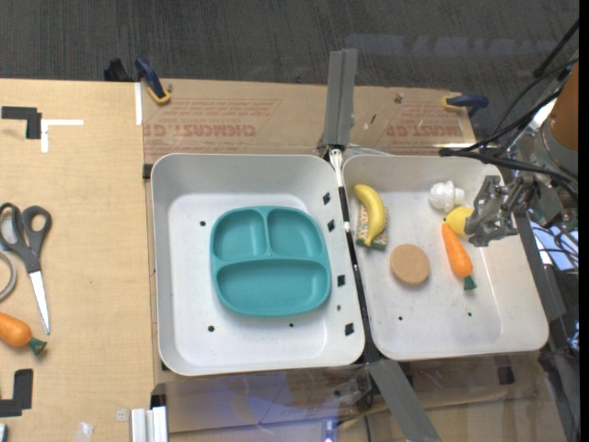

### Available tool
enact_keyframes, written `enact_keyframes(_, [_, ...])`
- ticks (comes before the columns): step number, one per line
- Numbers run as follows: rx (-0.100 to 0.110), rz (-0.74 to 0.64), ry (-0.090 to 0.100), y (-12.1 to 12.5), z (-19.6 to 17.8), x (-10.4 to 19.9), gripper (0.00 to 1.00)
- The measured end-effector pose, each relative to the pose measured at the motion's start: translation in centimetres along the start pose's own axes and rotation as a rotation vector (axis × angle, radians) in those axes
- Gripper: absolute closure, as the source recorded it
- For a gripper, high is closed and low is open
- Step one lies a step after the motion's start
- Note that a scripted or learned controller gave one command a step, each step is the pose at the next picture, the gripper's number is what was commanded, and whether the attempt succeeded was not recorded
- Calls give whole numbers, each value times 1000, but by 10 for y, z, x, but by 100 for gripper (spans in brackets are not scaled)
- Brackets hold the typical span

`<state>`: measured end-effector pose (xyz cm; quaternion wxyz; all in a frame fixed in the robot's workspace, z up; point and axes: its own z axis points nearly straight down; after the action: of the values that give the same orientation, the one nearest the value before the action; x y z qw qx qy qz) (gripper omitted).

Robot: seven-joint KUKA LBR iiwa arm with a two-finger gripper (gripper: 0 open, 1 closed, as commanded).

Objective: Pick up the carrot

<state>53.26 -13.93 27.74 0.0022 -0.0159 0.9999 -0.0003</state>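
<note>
Jaws (485,221) beside carrot (456,250) (mirrored cardboard (221,122) lettering unreadable)

The tabletop (83,201) carries two white bins (175,274) side by side — left of them lie scissors (28,256) and a spare carrot (16,331).

In the right white bin (515,330), the orange plastic carrot (456,251) is hemmed at its upper end by a yellow lemon (457,218), with the gripper (482,225) just beside on the right. A round tan cookie (409,265) lies apart on its left. Bare bin floor lies open below the carrot and to its lower right.
</note>
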Motion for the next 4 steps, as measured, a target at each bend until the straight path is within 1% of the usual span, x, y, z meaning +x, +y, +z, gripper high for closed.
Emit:
enact_keyframes(1, [-1,-652,-2,-35,-75,35,100])
enact_keyframes(2, [-1,-652,-1,-35,-75,35,0])
enact_keyframes(3, [-3,-596,1,-51,85,-2,0])
enact_keyframes(4, [-1,-608,0,-63,185,-19,0])
